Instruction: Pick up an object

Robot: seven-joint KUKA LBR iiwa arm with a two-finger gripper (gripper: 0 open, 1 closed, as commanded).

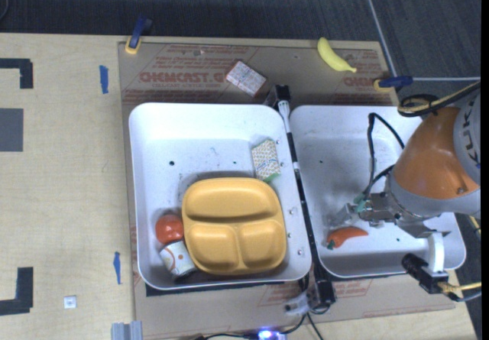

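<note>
The grey arm's claw (365, 212) hangs low inside the right white bin (321, 140), just above a small orange carrot-shaped toy (346, 236) lying near the bin's near wall. Whether the claw is open or closed cannot be told.

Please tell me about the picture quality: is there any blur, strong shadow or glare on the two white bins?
In the camera view, the yellow tray is sharp, with soft highlights on its raised edges. The left bin is evenly lit, with a faint shadow beside the tray. Near the gripper in the right bin, the detail is soft, and the orange object looks slightly blurred.
</note>
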